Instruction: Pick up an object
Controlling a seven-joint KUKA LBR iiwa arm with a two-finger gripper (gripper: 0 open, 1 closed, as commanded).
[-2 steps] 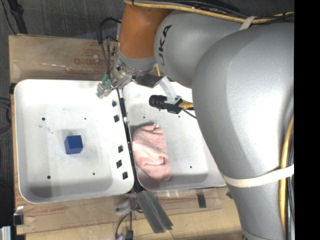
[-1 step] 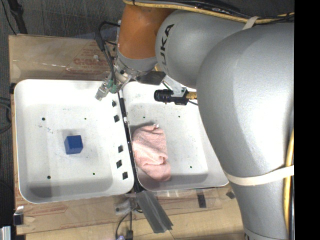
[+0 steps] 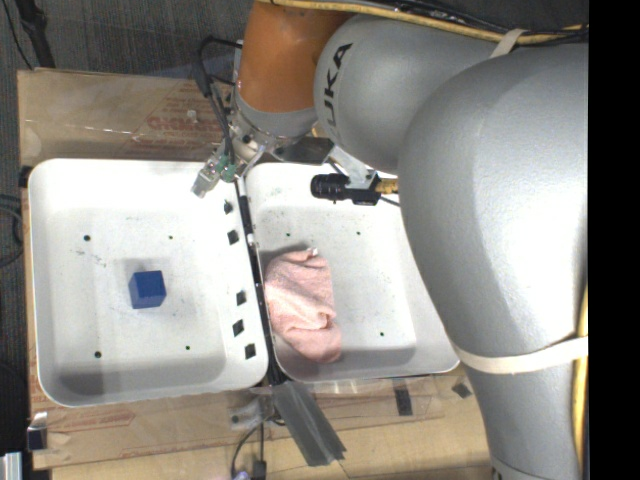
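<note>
A small blue cube (image 3: 147,288) lies in the left bin (image 3: 60,198), left of its middle. A crumpled pink cloth (image 3: 300,304) rests in the right bin (image 3: 385,298), against its left wall. My gripper (image 3: 214,175) hangs below the orange wrist band, over the far right corner of the left bin, close to the divider between the bins. It is well above and behind the cube, and nothing shows in its grasp. The wrist hides most of it.
The bulky grey arm (image 3: 480,188) covers the right side of the view and part of the right bin. A black fitting (image 3: 343,187) juts out over the right bin's far edge. Brown board (image 3: 110,108) lies behind the bins.
</note>
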